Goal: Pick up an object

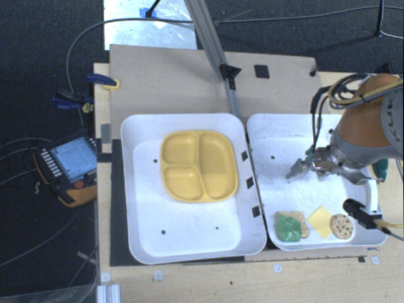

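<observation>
Rightward in the frame, the claw [298,169] hangs spread and empty over the right bin [278,137]; a green item [288,227], yellow slice [320,221] and cookie [341,226] lie lower right.

Grey arm [391,115] with orange band, black cables, pale metal hand [294,171].

Claw [297,170] over right bin [278,131] (food items [315,225] near).

Bench [284,90], tan top: 2 white bins side by side, left [145,232] & right [278,144].
</observation>
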`<control>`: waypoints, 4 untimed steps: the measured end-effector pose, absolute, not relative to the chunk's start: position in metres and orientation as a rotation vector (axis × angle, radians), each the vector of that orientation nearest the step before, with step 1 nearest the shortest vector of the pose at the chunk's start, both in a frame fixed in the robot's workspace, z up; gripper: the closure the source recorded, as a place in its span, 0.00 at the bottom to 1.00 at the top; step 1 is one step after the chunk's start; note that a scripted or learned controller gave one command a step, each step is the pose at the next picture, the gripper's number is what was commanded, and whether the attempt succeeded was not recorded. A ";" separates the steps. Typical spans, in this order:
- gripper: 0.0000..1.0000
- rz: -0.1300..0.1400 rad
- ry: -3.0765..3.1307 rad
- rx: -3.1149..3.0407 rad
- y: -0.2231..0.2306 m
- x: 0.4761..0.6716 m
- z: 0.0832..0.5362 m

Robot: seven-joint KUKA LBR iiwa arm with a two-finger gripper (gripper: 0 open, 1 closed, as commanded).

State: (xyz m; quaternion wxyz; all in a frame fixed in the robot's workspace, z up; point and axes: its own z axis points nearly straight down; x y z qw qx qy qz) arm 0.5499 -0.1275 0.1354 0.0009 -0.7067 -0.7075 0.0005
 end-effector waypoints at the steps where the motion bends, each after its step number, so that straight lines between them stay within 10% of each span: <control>1: 0.00 -0.003 -2.224 -2.223 -0.127 0.552 0.086; 2: 1.00 -0.007 -2.230 -2.230 -0.129 0.554 0.100; 4: 1.00 -0.005 -2.230 -2.219 -0.123 0.557 0.220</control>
